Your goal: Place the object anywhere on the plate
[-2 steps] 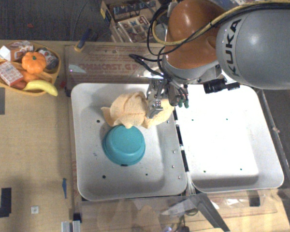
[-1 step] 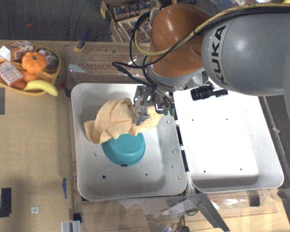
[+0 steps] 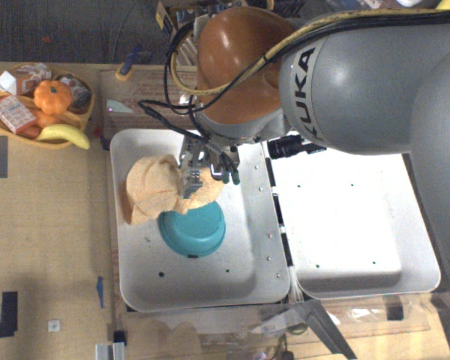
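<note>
A tan, floppy cloth-like object (image 3: 151,187) lies in the left bin (image 3: 244,272), spread across its upper left part. One edge of it reaches onto the top rim of a teal plate (image 3: 195,232) that sits in the middle of the bin. My gripper (image 3: 207,178) hangs from the grey arm directly over the right end of the tan object, just above the plate's far rim. The gripper body hides where it meets the object, so a grasp is not visible.
The right bin (image 3: 345,223) lies beside the left one, partly under the arm. A wicker basket (image 3: 37,115) with a banana, an orange fruit and small boxes stands on the bench at the upper left. Cables trail behind the bins.
</note>
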`<state>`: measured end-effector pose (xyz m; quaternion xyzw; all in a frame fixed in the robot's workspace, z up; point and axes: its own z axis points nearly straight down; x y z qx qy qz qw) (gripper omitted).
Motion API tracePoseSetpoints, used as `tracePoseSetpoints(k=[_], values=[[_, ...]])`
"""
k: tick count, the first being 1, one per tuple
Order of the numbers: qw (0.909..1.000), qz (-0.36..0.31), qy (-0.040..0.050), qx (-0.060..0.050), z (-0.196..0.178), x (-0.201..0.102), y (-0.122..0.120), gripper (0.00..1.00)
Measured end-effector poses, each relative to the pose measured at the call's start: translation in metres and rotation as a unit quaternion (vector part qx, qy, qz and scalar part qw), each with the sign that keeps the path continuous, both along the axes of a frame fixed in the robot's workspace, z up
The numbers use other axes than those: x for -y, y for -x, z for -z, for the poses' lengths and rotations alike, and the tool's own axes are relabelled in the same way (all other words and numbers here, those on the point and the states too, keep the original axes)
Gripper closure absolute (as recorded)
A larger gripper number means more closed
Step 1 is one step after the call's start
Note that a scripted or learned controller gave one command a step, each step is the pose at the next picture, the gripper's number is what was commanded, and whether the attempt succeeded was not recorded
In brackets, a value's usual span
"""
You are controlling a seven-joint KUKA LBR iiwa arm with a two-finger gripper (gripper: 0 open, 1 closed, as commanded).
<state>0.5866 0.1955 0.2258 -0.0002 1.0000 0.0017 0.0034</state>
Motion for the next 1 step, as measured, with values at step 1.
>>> tracePoseSetpoints(k=[1], values=[[1.0,0.0,-0.0002,0.0,-0.0004,0.0001,-0.0002,0.0]])
